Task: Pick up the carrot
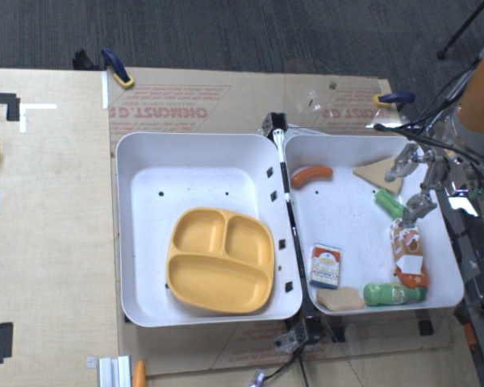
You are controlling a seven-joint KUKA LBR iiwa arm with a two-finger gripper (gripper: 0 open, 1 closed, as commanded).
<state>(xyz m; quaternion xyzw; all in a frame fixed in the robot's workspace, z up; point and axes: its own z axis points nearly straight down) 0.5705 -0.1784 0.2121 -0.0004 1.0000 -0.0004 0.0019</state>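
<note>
Lying near the right bin's back wall, the carrot (310, 175) looks light, stiff, smooth — best pinched mid-length. The gripper (415, 185) hangs well apart, fingers spread, holding nothing.

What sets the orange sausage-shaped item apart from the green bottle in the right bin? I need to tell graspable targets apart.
The orange sausage-shaped item lies near the bin's far left corner; the green bottle lies along the near wall. The orange item is slim, curved and bare; the bottle is thicker, straight and labelled. The orange item lies apart from other things; the bottle lies close to neighbours. Both lie flat.
</note>
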